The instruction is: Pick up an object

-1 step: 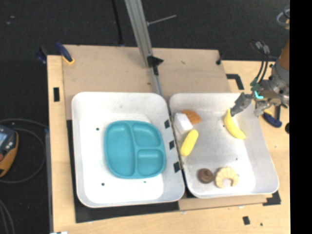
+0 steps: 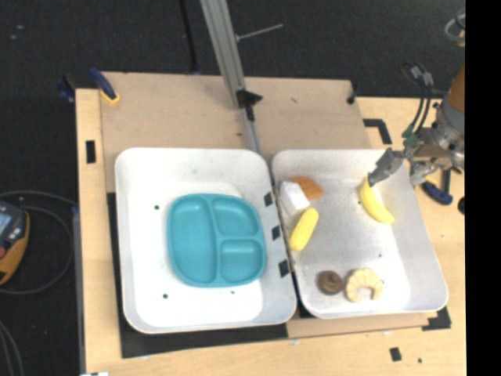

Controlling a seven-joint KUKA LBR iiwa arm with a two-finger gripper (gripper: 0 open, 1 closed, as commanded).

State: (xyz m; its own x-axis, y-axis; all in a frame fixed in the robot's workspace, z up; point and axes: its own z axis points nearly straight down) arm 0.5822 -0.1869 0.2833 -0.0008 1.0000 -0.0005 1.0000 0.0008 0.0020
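hovering claw (image 2: 385, 168) beside curved smooth banana (image 2: 376, 203), grip state unclear; glossy teal divided plate (image 2: 216, 239) in left bin (image 2: 141, 178).

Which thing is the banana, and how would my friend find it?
Look in the right white bin, the one without the blue tray. Near its upper right, just under the gripper, lies the banana. It is plain yellow and curved, while the other yellow thing, the corn cob, is straight and sits by the middle divider.

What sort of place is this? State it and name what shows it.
Likely a robotics lab bench: two white bins on a board, toy food such as a banana, a teal divided plate, and an aluminium mast.
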